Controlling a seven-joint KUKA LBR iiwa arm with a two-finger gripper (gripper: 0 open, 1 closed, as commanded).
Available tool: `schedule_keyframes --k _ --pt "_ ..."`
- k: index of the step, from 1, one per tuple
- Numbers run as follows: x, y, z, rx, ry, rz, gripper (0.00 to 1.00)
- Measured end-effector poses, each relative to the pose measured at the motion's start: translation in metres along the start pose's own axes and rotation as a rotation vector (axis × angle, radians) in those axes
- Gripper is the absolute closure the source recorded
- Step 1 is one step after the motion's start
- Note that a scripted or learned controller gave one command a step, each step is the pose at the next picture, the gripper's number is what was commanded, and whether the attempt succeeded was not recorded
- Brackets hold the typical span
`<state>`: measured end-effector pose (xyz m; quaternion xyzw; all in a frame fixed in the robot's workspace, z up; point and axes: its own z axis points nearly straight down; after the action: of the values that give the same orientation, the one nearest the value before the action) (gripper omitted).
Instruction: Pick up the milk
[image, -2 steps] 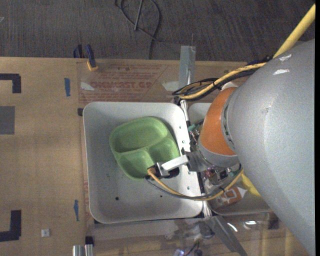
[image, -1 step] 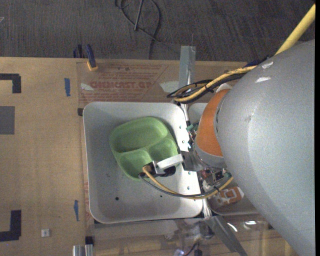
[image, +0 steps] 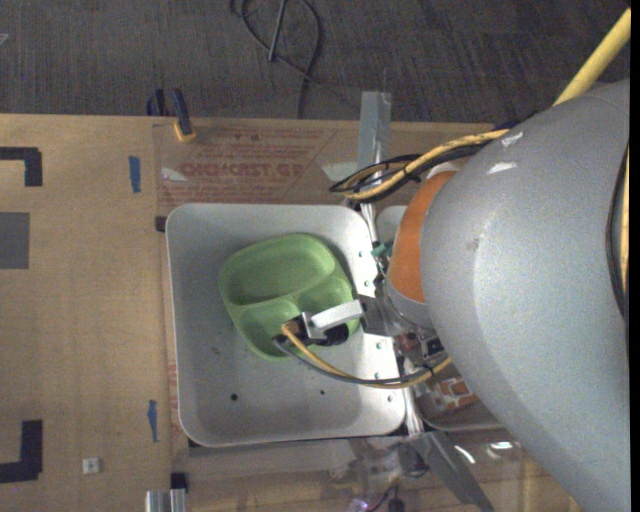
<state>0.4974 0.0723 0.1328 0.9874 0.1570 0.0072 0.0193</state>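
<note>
Here, green dish (image: 280, 275) in white bin (image: 215, 385).

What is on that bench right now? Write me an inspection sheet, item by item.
Surface: wooden bench with black and blue tape marks; left bin in plain sight, right bin mostly under the arm.
Job's things: nothing seen; the arm covers most of the right bin.
Clutter: green divided dish in the left bin, toward its right side; a reddish thing in the right bin, too hidden to name.
Grippers: the gripper sits at the left bin's right wall, under the orange band; its state cannot be told.
Cables: black loop on the floor; black and yellow cables along the arm.
Surroundings: dark carpet beyond the bench.
</note>
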Motion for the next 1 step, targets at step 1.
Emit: schedule_keyframes --k 1 --pt "-0.0011 0.0029 -0.0108 -0.003 -0.005 -0.007 1.0"
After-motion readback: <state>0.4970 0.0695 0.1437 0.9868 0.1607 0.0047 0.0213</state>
